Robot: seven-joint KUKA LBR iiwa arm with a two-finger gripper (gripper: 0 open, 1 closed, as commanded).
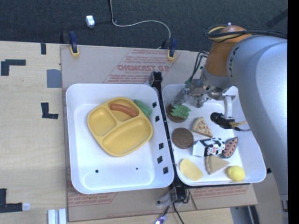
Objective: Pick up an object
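My gripper [186, 97] hangs over the far left part of the right bin [254, 157], just above a green leafy toy [179, 110] that lies on a dark brown disc [175, 117]. Nothing shows between the gripper and the toy. Further toys lie in the same bin: a round brown patty [182, 137], a pizza slice [202, 126], a cow-patterned carton [211, 148], a watermelon slice [231, 146], a pale yellow oval piece [190, 169], a tan wedge [215, 164] and a lemon [236, 172].
The left bin [79, 162] holds a yellow divided plate [120, 130] with a hot dog [123, 109] in one compartment, and a green leaf [143, 108] at the plate's far right edge. The grey arm [261, 78] covers the right bin's far right side.
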